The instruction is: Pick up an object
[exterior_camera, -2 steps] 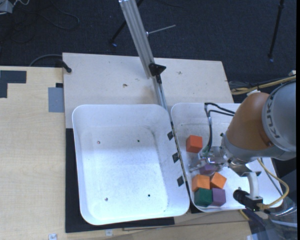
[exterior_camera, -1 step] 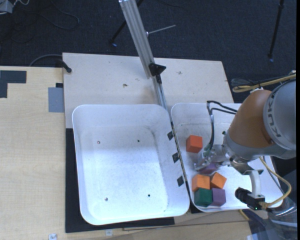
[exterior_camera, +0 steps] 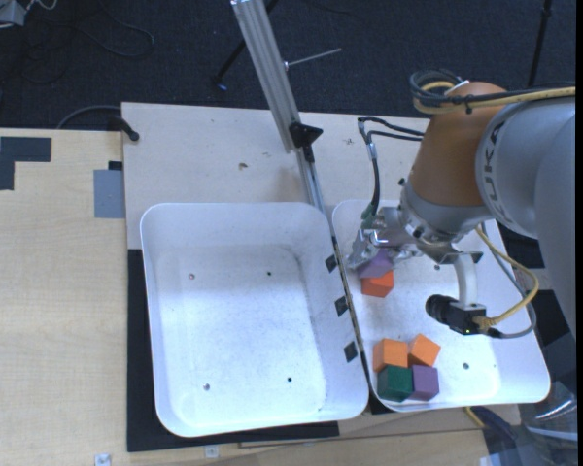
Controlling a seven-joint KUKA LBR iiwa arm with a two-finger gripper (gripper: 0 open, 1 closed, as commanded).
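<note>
- The floor [exterior_camera: 126, 27] at 12 o'clock is dark carpet, crossed by loose cables [exterior_camera: 78, 22].
- The tabletop [exterior_camera: 39, 299] at 9 o'clock is pale wood grain with grey rectangular patches [exterior_camera: 107, 192].
- A lighter board [exterior_camera: 214, 153] lies near centre.
- A slanted aluminium rail [exterior_camera: 267, 66] rises toward 12 o'clock.
- Lighting is even and bright.
</note>
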